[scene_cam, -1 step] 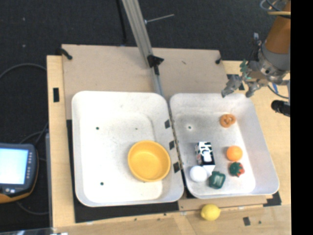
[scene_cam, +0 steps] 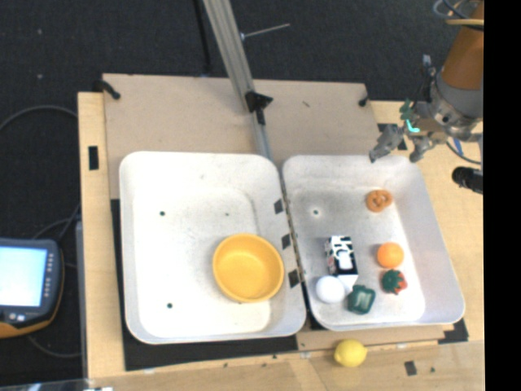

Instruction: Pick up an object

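Nothing is picked up yet: the pincer (scene_cam: pixel 400 146) hangs open with nothing in it over the right bin's (scene_cam: pixel 423 187) back edge, and the small orange ball (scene_cam: pixel 390 255) sits inside, well apart.

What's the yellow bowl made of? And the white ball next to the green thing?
The yellow bowl looks like smooth plastic: one even colour with a soft sheen along its rim. The white ball is plain and matte with no visible pattern; it could be plastic or foam, the picture is too small to tell.
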{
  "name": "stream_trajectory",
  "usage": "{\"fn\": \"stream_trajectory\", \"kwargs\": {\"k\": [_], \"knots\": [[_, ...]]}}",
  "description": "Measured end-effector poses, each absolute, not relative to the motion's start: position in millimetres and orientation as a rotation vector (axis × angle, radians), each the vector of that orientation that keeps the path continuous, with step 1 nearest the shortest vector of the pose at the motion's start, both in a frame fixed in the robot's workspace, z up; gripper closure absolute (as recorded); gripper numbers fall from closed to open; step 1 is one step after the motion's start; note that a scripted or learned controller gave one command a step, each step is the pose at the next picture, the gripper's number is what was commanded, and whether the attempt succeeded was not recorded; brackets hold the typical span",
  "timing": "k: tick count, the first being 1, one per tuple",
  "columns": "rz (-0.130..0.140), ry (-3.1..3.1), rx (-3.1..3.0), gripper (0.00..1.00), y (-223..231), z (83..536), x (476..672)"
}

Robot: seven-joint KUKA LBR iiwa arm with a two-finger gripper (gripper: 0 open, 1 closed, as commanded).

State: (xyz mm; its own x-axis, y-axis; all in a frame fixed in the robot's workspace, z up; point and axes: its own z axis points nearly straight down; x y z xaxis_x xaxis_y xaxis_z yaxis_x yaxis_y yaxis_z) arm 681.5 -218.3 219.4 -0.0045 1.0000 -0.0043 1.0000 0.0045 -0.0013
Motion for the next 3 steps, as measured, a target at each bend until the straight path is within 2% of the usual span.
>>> {"fn": "stream_trajectory", "kwargs": {"k": [2, 3], "knots": [[-0.006, 2.23, 2.214, 0.0, -227, 115, 684.6], [-0.008, 2.233, 2.219, 0.0, -227, 109, 686.3]]}}
